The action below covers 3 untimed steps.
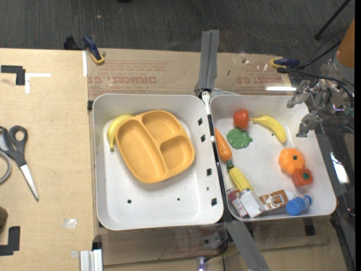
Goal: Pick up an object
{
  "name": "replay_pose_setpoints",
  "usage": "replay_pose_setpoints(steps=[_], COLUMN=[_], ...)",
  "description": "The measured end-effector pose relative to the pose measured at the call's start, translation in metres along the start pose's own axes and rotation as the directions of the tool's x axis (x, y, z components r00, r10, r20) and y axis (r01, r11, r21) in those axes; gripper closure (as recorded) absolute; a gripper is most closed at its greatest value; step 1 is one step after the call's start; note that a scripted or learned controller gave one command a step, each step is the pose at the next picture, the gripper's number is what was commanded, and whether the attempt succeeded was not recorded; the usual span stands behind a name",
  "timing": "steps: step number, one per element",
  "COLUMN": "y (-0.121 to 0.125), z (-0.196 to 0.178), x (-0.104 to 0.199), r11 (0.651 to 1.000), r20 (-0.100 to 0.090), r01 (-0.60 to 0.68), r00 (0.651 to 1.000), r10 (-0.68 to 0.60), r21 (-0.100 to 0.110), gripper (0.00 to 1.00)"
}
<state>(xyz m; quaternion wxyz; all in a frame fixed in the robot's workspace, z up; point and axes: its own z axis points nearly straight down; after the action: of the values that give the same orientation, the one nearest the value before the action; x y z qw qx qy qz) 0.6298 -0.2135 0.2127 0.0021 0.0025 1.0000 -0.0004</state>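
**Gripper hangs at the bin's far corner, nothing in hand**

From where I stand, the gripper (307, 114) sits over the upper right rim of the right bin (265, 202), its two metal fingers pointing down with a visible gap between them and nothing caught in that gap. It touches none of the toys.

Closest to it, just to its left, lies the small yellow banana (271, 127). It looks like light hollow plastic, stiff and smooth, so likely to slip. I'd pinch it across the narrow middle of the curve, not at the tapering ends.

Below the gripper and a little left sits the orange pumpkin (291, 160), round and ribbed, harder to span, with a red-orange fruit (303, 177) touching it. Farther left are a red tomato (241, 118) and a green leaf (239, 139), the leaf too flat to grab easily.
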Motion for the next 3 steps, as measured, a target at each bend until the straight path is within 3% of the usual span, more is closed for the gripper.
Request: replay_pose_setpoints(steps=[1, 2, 3], y=[-0.007, -0.006, -0.004], z=[0.108, 0.120, 0.110], x=[0.019, 0.085, 0.082], r11=[1.000, 1.000, 1.000], r20=[0.004, -0.001, 0.004], r01=[-0.001, 0.000, 0.005], r00=[1.000, 1.000, 1.000], r10=[0.001, 0.000, -0.005], r21=[0.000, 0.000, 0.002], gripper=[0.00, 0.00, 1.00])
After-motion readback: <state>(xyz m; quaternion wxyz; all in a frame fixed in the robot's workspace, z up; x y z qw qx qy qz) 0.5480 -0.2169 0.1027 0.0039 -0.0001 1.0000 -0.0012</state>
